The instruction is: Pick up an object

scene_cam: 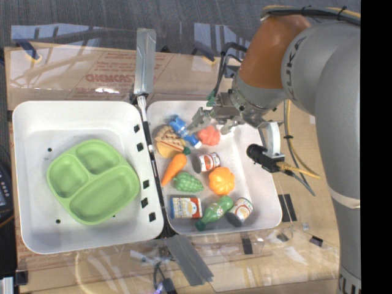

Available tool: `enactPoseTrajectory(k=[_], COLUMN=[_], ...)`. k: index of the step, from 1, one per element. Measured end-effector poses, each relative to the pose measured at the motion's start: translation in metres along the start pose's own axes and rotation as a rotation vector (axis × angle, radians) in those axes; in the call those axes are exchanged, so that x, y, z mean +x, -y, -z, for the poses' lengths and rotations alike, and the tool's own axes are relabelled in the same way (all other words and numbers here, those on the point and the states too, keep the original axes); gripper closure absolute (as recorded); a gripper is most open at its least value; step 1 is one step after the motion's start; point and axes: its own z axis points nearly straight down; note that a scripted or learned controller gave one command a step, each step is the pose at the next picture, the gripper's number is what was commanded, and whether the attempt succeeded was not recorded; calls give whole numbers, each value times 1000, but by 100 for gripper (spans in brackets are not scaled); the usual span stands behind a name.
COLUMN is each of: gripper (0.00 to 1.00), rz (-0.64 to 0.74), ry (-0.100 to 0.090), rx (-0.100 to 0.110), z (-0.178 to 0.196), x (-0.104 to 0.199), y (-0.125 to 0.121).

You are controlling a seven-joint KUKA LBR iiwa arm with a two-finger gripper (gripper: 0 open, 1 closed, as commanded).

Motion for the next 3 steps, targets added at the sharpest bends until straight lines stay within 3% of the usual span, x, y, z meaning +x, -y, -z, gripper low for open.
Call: enactPoseTrajectory(k=[1,2,3], gripper=[0,0,100], rz=[2,9,13], ry=[1,1,0], rx=[2,-3,-2], z=[-78,-135,-125], x=[10,-38,-37], y=[-29,-60,-61])
